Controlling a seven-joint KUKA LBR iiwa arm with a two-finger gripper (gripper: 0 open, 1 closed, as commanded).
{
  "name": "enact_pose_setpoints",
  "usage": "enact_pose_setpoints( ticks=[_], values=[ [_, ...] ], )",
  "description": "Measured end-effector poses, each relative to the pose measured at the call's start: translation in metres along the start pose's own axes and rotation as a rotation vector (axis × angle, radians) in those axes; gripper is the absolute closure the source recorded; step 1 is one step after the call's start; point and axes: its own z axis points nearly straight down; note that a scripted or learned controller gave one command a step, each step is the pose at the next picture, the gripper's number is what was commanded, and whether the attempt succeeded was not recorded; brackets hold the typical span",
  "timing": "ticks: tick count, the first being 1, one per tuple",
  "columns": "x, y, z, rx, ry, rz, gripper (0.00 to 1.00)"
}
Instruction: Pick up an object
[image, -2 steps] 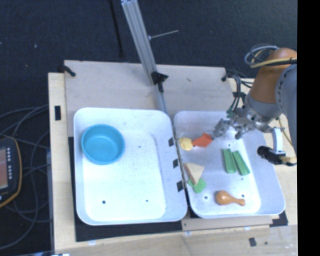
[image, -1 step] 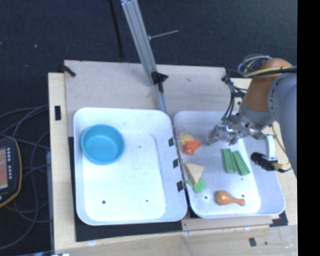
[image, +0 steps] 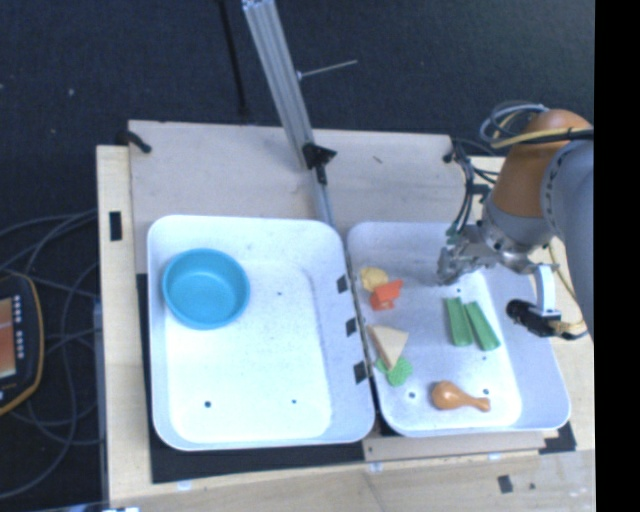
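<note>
My gripper hangs over the back part of the right bin, just above the far ends of two green sticks that lie side by side. Nothing shows between its fingers. Further left in the same bin lie a small yellow piece, a red-orange piece, a pale cheese-like wedge and a small green piece. An orange pear-shaped toy rests near the bin's front.
The left bin holds a blue bowl at its back left. A slanted metal pole rises behind the bins. Cables and the arm's orange band sit at the right.
</note>
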Motion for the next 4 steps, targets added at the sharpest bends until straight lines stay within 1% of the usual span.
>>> enact_pose_setpoints(
  ticks=[1, 2, 3, 4],
  values=[
    [-0.005, 0.002, -0.064, -0.005, 0.003, 0.003, 1.0],
    [-0.01, -0.001, -0.106, 0.002, 0.004, 0.004, 1.0],
    [-0.011, 0.0, -0.135, -0.002, 0.004, 0.002, 1.0],
    [0.039, 0.001, -0.126, 0.002, 0.005, 0.0, 1.0]
  ],
)
